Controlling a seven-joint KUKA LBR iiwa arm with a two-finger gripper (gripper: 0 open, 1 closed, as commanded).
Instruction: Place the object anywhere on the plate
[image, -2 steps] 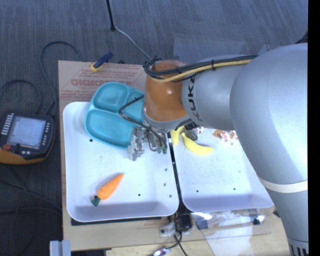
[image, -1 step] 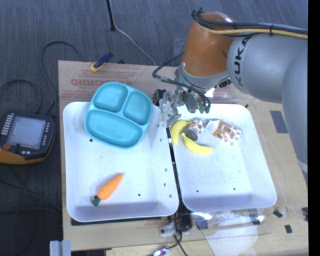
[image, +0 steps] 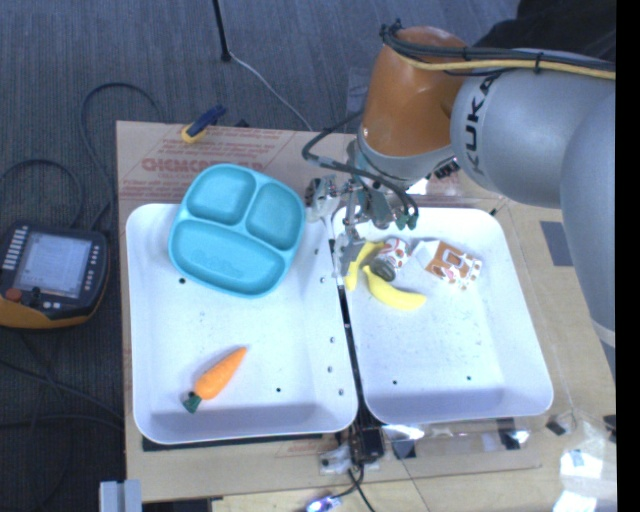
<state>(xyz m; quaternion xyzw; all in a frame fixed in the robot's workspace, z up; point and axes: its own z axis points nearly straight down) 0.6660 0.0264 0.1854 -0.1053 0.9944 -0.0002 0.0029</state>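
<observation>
Nearest the camera lies a toy carrot (image: 217, 375), orange with a green top, in the left bin (image: 160, 330), well down and to the left of the pincer (image: 365, 222). Up and to the pincer's left sits the blue plate (image: 238, 229), a three-compartment dish resting in the same bin's far part.

How the pincer stands cannot be told; it hangs over the far left corner of the right bin (image: 470, 380), close above a cluster of small things. Just below it is a yellow banana (image: 388, 288), curved, with a second yellow piece (image: 355, 262) beside it towards the bins' shared edge. A small red-and-white item (image: 396, 252) lies just beside the pincer, and an orange-and-white piece (image: 452, 266) a little farther out.

Judging by where the pincer hangs, the banana is probably the thing to carry. It looks like light moulded plastic: stiff, smooth, likely slippery. The best hold would be across its thicker middle, square to the curve, since the tapering ends could squirt out.
</observation>
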